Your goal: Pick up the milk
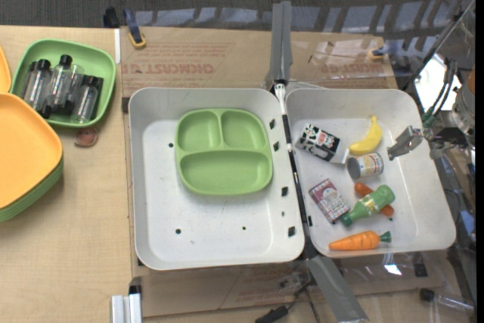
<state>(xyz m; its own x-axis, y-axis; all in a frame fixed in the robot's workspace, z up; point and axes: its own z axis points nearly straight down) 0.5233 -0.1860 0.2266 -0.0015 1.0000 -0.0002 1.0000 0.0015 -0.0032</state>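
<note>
So the fingers (404,141) are sitting over the right bin (431,234) near its right wall, and they look spread apart with nothing between them. Closest to them is a small can (367,165) lying on its side, and a banana (368,136) just up-left of that. The milk (318,142) is further left, in the upper left part of the same bin, well apart from the fingers: it's a little carton lying flat on its side, white with black cow-style blotches, tilted diagonally, with its lower right end next to the can. Below it there's a small red-and-white packet (329,200), a green bottle (367,205) lying at an angle, and a carrot (357,240) along the front edge of the bin. The left bin (151,238) has a green divided plate (224,150) in it. Out on the bench (68,253) to the far left there's a green tray of small bottles (62,87) and a stack of orange plates (26,155).
</note>
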